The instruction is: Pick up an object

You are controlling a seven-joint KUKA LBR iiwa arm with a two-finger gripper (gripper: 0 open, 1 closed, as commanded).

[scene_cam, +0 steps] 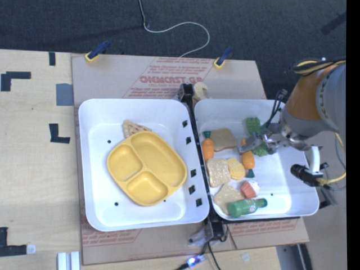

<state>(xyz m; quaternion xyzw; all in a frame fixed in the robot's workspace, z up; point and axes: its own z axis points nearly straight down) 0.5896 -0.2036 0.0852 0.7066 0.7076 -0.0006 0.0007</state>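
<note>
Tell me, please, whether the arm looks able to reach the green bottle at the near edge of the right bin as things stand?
Probably yes: the green bottle lies uncovered on top, and the gripper is already over the same bin.

A wooden bench (34, 167) carries a cardboard sheet (169, 75) at frame centre, under two white bins (93, 114).
</note>
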